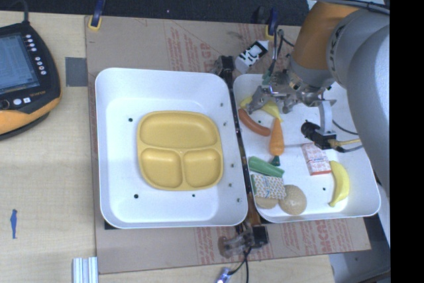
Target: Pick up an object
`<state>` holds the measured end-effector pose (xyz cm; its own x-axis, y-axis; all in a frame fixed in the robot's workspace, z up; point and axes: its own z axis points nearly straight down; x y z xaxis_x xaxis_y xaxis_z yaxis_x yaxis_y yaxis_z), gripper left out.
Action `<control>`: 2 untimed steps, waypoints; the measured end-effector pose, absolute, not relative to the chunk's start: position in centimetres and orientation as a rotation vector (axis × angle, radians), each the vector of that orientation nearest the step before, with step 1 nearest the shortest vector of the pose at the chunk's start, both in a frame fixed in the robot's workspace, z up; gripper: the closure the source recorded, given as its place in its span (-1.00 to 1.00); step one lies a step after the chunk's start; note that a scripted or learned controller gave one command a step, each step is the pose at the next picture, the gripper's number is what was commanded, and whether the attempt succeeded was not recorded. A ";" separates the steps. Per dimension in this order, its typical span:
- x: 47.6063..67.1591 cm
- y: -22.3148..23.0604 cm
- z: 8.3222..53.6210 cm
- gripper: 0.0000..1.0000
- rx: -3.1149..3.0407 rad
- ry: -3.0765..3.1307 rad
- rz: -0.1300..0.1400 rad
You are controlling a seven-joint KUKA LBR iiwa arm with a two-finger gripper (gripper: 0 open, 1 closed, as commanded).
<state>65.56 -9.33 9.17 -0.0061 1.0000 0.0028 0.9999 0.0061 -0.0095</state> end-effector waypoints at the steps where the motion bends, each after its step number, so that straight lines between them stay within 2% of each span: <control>1: 65.6 -9.3 9.2 -1.00 -2.208 -2.223 0.008; 2: 65.6 -9.3 9.2 -1.00 -2.207 -2.223 0.008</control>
